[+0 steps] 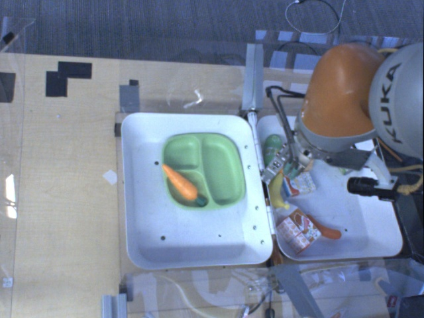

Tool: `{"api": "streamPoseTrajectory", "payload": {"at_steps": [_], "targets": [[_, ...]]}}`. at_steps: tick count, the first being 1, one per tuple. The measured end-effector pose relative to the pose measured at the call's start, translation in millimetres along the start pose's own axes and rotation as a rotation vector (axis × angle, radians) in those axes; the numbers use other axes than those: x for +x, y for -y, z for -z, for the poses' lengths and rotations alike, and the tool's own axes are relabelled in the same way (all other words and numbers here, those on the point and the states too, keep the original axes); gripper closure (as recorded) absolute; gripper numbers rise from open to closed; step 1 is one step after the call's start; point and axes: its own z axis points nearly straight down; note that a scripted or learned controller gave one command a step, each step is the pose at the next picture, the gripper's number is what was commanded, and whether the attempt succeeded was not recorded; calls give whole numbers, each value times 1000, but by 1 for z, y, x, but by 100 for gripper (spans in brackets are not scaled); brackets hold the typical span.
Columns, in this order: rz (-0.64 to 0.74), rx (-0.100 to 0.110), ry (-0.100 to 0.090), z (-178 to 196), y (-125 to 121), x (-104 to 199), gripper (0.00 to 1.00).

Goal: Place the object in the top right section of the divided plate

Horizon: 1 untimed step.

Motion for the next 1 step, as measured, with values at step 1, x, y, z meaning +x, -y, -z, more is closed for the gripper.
{"api": "streamPoseTrajectory", "payload": {"at_steps": [1], "targets": [[-25, -1, 2, -25, 58, -17, 100]]}}
